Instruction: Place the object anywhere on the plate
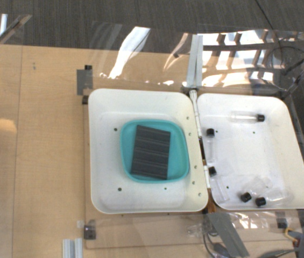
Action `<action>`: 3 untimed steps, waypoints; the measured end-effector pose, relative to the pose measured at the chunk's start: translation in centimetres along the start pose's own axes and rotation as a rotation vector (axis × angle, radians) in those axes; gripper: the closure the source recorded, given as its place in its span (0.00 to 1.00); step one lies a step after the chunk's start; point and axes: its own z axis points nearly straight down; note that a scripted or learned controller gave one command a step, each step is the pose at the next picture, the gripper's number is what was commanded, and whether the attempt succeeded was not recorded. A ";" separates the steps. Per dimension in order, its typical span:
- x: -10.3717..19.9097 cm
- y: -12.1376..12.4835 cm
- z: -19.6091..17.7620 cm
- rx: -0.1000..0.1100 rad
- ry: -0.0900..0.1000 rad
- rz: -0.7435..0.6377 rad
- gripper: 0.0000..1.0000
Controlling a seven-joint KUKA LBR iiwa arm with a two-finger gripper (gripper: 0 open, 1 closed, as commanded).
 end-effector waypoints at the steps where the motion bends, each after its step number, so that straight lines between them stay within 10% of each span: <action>1: 0.0 0.0 0.0 0.000 0.000 0.136 0.00; 3: 0.7 0.1 0.0 0.001 0.001 0.458 0.00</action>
